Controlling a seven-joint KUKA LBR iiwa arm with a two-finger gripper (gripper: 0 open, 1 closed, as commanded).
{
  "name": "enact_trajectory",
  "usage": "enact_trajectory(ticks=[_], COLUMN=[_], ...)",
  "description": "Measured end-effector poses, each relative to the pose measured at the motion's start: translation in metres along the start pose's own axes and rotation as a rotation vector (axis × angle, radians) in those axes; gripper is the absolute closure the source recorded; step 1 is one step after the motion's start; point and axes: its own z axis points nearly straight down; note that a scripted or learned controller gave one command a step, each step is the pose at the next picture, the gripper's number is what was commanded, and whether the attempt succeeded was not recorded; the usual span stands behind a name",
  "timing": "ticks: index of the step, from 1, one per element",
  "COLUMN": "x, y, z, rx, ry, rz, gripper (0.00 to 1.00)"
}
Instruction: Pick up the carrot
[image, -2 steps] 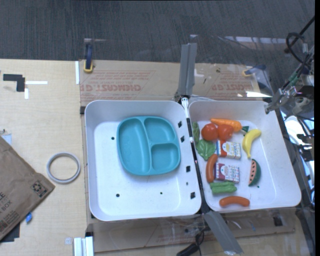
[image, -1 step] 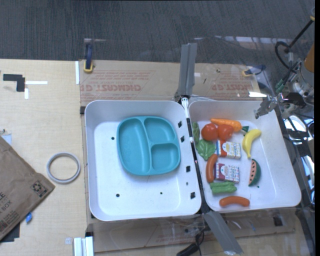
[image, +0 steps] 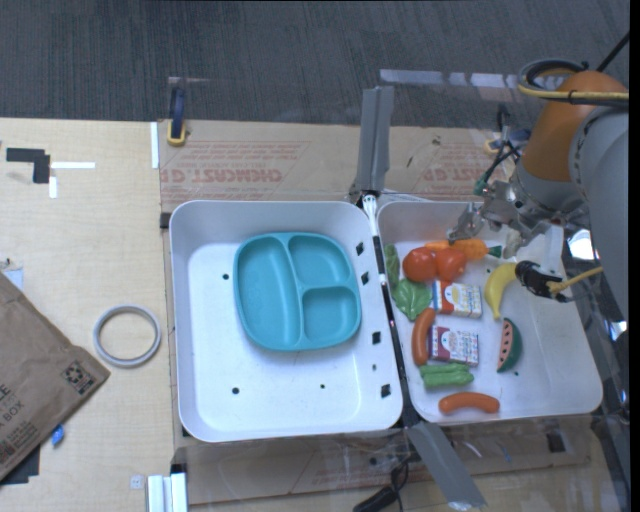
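1. Orange is the colour to look for: the carrot (image: 462, 246) lies at the far end of the right bin (image: 575, 395), its length pointing toward the fingers (image: 489, 222), which hang just above and beside its tip.
2. The arm's wrist is lowered over the far right corner of that bin, probably so the fingers can come down on the carrot from above; whether they are spread or closed I cannot tell, and nothing is seen between them.
3. A tomato (image: 420, 263) touches the carrot on the side away from the fingers, so a grasp there looks crowded; the end nearer the fingers seems freer.
4. Nearer the camera than the fingers, the same bin holds a banana (image: 497, 287), a watermelon slice (image: 509, 346), two small cartons (image: 458, 299), a green leafy piece (image: 409, 298), a green pod (image: 445, 375) and two sausages (image: 468, 403).
5. Well away from the fingers, across the divider, the left bin (image: 205, 400) holds a teal divided plate (image: 297, 290) with nothing in its three sections.
6. Farther still, on the desk (image: 80, 250), lie a roll of tape (image: 127, 334) and a brown paper bag (image: 35, 375).
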Motion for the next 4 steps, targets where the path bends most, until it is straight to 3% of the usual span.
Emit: enact_trajectory(ticks=[2,3,4], x=[-0.002,0.059,0.062], y=[0.006,-0.011,-0.012], z=[0.004,0.005,0.004], rx=[-0.01,-0.008,-0.01], ry=[-0.003,0.002,-0.002], rz=[-0.482,-0.238,-0.463], gripper=[0.0,0.0,0.0])
